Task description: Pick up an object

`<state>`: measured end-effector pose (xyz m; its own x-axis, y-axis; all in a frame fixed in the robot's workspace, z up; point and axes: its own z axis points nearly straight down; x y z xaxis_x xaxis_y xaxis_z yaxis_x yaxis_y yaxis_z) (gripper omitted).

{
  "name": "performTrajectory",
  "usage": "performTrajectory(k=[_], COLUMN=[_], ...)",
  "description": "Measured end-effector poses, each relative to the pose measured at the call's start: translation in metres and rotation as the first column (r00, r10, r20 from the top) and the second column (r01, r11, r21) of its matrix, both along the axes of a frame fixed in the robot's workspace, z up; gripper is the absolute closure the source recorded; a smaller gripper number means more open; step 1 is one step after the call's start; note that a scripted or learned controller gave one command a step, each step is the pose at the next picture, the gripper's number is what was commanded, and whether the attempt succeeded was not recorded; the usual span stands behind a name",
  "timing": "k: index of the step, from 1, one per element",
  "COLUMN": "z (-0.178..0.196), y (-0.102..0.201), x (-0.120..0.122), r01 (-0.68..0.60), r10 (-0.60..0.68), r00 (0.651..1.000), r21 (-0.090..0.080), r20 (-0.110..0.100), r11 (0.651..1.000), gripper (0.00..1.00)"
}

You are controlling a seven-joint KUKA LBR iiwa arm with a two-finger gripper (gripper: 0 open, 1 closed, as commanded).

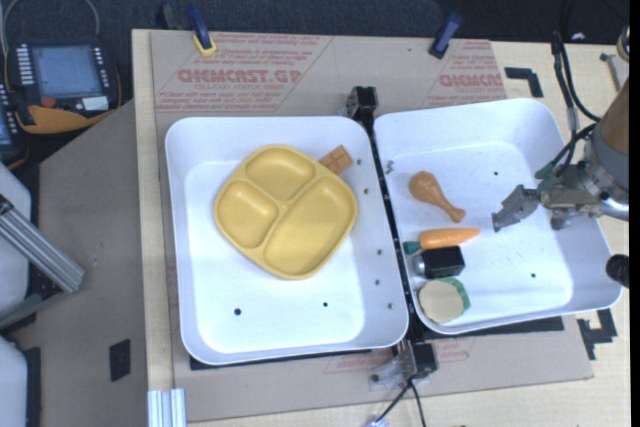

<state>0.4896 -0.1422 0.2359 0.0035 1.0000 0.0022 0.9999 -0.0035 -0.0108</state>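
left bin: shallow white plastic bin [200, 315] taking up the left half of the bench, carrying the big stuff.
yellow tray: three-compartment yellow plastic plate [286, 211] sitting in the upper middle of the left bin; broad and stiff, probably too wide for these fingers.
wood block: small brown wooden block [336, 158] poking out at the plate's upper right edge, touching or tucked under it, can't say which.
right bin: second shallow white plastic bin [520, 130] holding the small toys along its left edge.
drumstick: tan plastic toy chicken drumstick [436, 193] near the bin's upper left, well apart from the rest. Looks light, hard and a bit slick; the narrow bone end seems the easiest place to pinch.
carrot: orange toy carrot [449, 237] just below it, lying crosswise.
black block: small black box [441, 262] right under the carrot.
round lid: pale disc with a green rim [442, 300] at the lower left corner.
gripper: grey two-finger gripper [510, 211] over the bin's middle, right of the toys, fingers look spread with nothing between them.
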Motion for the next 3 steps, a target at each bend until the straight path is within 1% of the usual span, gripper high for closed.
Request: performTrajectory(k=[1, 2, 3], z=[0.005, -0.059, -0.116], y=[0.000, 0.002, 0.008], x=[0.002, 0.003, 0.003], r01=[-0.003, -0.003, -0.002], r10=[0.003, 0.003, 0.002], r00=[1.000, 1.000, 1.000], r21=[-0.002, 0.001, 0.002], r20=[0.011, 0.002, 0.011], r11=[1.000, 1.000, 1.000], gripper=[0.00, 0.00, 0.00])
